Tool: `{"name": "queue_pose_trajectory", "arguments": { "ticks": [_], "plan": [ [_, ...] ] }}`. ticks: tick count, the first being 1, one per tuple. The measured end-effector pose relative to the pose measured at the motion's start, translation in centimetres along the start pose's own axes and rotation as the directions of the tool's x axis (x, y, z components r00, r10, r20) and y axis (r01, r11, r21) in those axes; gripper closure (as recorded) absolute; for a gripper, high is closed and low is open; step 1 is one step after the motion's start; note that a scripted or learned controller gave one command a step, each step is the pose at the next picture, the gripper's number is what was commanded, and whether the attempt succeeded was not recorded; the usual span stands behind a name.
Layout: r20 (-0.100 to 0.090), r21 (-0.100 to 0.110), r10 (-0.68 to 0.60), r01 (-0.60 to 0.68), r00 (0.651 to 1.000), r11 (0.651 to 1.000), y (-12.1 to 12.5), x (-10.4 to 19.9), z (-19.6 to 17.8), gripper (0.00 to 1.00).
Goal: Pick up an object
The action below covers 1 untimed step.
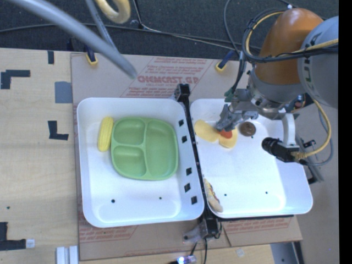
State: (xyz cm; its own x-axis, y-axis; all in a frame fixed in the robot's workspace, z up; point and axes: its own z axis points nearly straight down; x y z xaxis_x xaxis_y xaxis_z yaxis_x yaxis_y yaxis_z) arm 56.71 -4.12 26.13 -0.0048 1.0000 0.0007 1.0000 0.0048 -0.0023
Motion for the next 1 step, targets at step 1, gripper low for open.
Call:
{"name": "queue_pose_trajectory", "arguments": {
  "ticks": [1],
  "plan": [
    [0.000,0.001,0.000,0.000,1.000,1.000,-1.11,4.75,1.81,1.00]
  ]
}}
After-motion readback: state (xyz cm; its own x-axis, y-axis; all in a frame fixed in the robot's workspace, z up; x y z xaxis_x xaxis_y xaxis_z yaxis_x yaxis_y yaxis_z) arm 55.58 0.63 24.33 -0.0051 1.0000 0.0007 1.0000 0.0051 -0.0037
